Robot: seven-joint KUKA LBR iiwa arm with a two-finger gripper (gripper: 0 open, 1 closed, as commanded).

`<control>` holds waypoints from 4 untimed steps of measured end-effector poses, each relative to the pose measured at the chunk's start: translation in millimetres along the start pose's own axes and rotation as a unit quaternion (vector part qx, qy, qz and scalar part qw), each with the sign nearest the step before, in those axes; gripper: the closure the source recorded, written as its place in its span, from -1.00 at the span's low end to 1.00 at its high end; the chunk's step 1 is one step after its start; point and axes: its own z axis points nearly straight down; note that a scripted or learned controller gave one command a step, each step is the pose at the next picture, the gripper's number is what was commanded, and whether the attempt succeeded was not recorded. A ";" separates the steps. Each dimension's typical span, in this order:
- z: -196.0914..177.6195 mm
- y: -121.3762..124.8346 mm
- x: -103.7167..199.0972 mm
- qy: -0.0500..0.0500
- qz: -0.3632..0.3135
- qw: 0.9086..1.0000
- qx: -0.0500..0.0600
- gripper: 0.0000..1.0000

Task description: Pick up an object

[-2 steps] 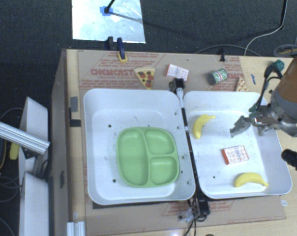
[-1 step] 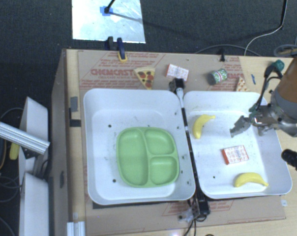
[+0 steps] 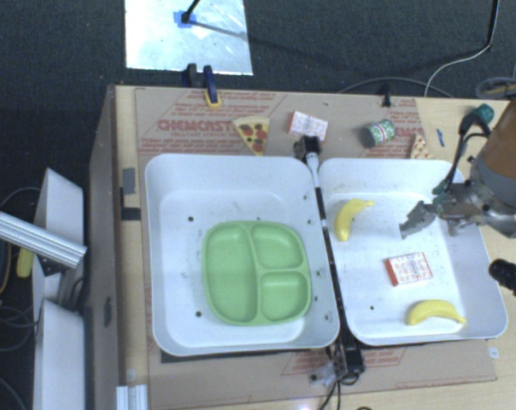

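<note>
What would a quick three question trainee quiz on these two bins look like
1. True or false: the green divided plate lies in the left bin.
2. How many bananas are in the right bin?
3. Which lies between the two bananas: A, a red and white packet; B, a can; C, a pizza slice?

Key: 1 true. 2 two: upper banana, lower banana. 3 A, the red and white packet. The claw hovers above it.
</note>
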 end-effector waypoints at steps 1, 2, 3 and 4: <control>0.0 0.0 0.0 0.000 0.000 1.000 0.000 -1.00; 43.7 5.3 -5.6 0.000 0.001 1.000 0.001 -1.00; 140.3 12.8 -6.7 -0.001 0.000 1.000 -0.004 -1.00; 128.2 14.8 -8.6 -0.003 0.001 1.000 -0.008 1.00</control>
